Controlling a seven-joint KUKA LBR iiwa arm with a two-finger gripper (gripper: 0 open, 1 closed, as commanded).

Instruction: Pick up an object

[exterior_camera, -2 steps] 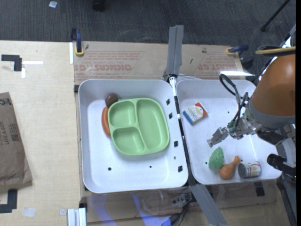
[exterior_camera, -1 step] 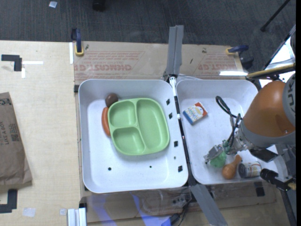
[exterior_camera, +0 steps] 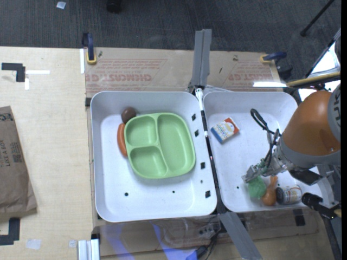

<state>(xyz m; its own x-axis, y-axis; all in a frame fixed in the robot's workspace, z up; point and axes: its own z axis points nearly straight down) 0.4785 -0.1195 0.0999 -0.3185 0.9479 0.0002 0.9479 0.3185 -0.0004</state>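
Looking down on the counter [exterior_camera: 49,91], I see the arm [exterior_camera: 314,126] reaching in from the right over the right bin [exterior_camera: 238,150]. Its end effector [exterior_camera: 259,171] sits low in that bin's near right corner, directly above a cluster of small items: a green object [exterior_camera: 255,188], an orange piece [exterior_camera: 269,196] touching it, and a small jar or bottle [exterior_camera: 288,194] lying on its side just beside them. From this angle I cannot tell how the end effector is set, and I see nothing clearly between its tips. A small white and orange carton [exterior_camera: 225,130] lies apart from the cluster, toward the bin's far left. The left bin [exterior_camera: 108,161] holds a green divided tray [exterior_camera: 160,144], with a brown round item [exterior_camera: 128,114] and an orange item [exterior_camera: 121,140] tucked against the tray's left edge. A brown paper bag [exterior_camera: 13,161] lies flat on the counter at far left.
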